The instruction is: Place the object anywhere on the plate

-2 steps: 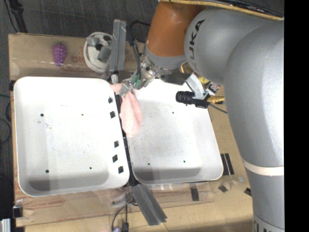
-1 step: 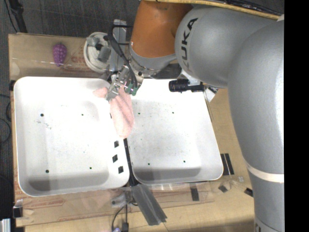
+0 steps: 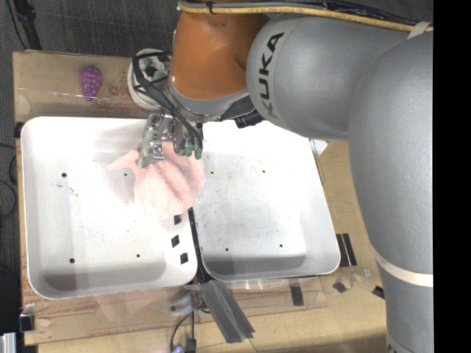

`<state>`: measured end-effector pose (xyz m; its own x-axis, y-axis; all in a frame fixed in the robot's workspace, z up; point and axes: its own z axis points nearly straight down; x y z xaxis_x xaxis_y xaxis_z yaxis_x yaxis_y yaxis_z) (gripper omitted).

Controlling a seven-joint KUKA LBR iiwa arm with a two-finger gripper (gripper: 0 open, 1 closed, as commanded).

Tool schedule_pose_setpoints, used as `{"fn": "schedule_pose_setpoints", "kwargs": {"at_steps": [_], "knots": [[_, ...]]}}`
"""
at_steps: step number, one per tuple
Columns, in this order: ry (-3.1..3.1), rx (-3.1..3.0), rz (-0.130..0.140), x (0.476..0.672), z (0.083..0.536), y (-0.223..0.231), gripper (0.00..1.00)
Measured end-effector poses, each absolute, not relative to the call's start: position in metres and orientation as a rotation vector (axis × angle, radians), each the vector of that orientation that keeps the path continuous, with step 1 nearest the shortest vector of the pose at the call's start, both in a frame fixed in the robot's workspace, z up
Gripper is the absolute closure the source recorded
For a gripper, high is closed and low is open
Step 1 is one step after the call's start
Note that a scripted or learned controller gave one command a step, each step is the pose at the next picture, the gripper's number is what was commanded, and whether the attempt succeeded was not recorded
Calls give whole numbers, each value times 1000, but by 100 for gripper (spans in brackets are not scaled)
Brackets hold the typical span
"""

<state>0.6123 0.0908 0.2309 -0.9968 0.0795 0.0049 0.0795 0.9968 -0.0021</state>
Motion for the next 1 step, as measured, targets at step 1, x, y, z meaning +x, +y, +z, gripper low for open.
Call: {"fn": "schedule_pose_setpoints", "kwargs": {"at_steps": [1], "knots": [[-3135,-125,3,612,231,91,0]]}}
